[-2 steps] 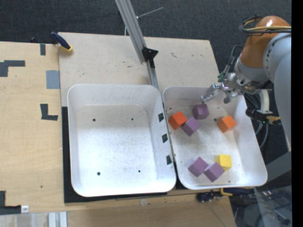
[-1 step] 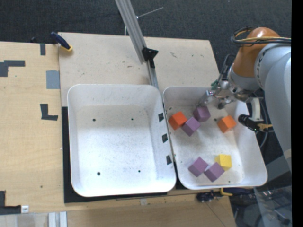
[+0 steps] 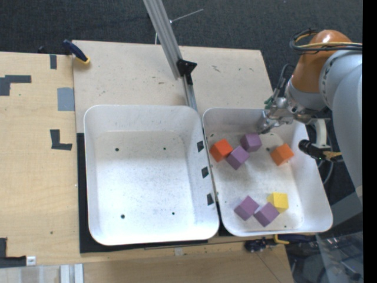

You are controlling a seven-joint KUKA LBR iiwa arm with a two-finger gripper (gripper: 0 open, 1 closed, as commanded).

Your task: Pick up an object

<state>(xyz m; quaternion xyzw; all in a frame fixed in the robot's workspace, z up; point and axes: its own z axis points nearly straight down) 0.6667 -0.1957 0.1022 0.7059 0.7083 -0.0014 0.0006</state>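
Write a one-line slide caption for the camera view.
KUKA gripper poised over the right bin, just above a purple cube among seven scattered orange, purple and yellow cubes.

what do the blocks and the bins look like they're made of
The blocks, like the yellow block and the purple block, look like painted wood or foam: matte, solid colour, crisp edges, no shine; which one is unclear. The right bin and left bin look like thin moulded white plastic, with rounded rims and scuffed, speckled floors.
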